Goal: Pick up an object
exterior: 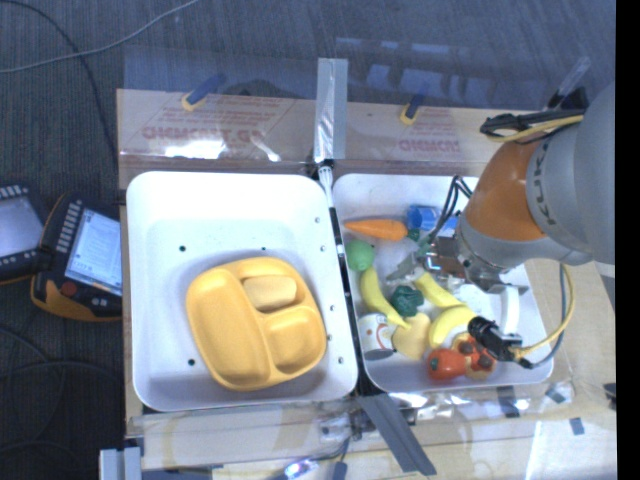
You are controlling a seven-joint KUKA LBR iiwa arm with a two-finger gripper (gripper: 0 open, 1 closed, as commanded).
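Observation:
The right bin [535, 368] holds several toy foods. An orange carrot [376, 230] lies at its far left, with a green piece [359, 257] just below it. A yellow banana [373, 293] runs along the left wall. Beside it sits a dark green piece [405, 299]. Two more yellow pieces [448, 320] lie in the middle, a red tomato [446, 365] sits at the front, and a blue item [422, 215] is at the back. My gripper [424, 262] is low in this bin, over the middle of the pile, just above the dark green piece and the yellow pieces.
The left bin [160, 218] holds a yellow divided tray [256, 318]. A cardboard sheet [250, 123] lies behind both bins. A tablet and an orange pendant [80, 258] lie on the floor at the left. The arm's orange band [500, 203] hangs over the right bin's right side.

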